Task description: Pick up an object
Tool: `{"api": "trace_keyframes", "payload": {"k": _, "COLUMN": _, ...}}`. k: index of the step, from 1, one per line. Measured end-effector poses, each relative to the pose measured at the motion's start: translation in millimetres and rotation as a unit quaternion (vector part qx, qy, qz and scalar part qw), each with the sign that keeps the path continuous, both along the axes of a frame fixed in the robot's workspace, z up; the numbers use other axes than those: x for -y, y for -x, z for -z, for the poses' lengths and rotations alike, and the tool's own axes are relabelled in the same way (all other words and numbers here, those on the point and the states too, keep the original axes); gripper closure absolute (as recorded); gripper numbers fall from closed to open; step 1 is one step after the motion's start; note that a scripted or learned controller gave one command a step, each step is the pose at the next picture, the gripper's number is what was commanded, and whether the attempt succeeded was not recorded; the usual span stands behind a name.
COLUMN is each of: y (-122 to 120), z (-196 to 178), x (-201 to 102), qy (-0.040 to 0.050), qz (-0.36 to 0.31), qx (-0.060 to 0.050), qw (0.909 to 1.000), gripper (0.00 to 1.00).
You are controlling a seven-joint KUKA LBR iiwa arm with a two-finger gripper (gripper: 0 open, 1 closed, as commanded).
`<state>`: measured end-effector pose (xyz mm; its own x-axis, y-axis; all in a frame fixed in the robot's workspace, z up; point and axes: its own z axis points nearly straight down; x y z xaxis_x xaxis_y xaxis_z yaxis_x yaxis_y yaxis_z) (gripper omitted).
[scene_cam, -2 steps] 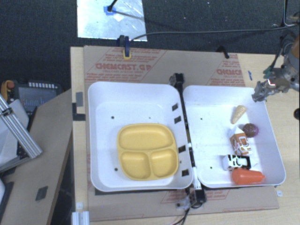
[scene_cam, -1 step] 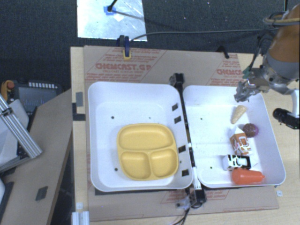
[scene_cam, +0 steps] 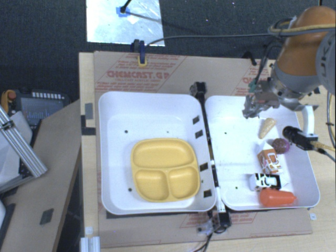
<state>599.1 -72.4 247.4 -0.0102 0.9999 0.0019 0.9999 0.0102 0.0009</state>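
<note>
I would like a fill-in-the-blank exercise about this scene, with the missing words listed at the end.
1. The yellow tray lies in the ______ bin of the view.
2. The tray has ______ compartments.
3. The orange carrot lies in the right bin, at its ______ right corner in the view.
4. The gripper is above the ______ bin.

Missing words: left; three; near; right

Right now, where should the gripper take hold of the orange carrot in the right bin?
Probably across the carrot's thick middle, coming straight down, fingers spanning its short width. It lies flat and lengthwise along the bin's near wall, with the black-and-white box close behind, so a slanted approach looks cramped.
</note>
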Motion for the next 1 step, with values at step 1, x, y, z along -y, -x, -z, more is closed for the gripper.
{"api": "trace_keyframes", "payload": {"k": 1, "y": -8.6, "z": -1.1, "x": -47.5, "qy": 0.0002, "qz": 0.0, "qx": 0.001, "qw": 1.0, "gripper": 1.0}}
